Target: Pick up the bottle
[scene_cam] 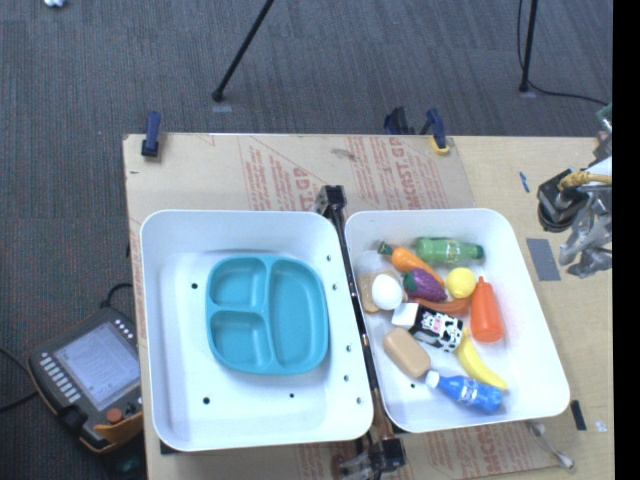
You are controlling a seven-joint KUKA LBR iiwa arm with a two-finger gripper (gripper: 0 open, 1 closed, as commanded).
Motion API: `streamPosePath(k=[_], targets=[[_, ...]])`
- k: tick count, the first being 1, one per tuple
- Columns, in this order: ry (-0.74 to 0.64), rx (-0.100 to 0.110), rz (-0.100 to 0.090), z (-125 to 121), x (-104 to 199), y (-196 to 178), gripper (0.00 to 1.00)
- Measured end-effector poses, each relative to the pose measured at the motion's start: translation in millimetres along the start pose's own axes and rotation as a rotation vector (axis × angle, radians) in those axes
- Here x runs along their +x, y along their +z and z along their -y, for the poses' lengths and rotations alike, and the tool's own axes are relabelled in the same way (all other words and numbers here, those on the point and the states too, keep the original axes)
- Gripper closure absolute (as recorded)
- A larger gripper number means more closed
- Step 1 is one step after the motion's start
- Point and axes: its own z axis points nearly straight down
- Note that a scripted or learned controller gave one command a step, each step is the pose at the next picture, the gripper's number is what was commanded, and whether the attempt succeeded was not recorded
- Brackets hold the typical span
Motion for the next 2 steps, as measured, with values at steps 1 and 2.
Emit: streamPosePath(k=[1, 2], targets=[[0.007, 0.000, 0.000, 12.5, 3.0, -10.8, 1.00], [0.006, 0.001, 0.002, 22.5, 5.0, -3.0, 1.00]])
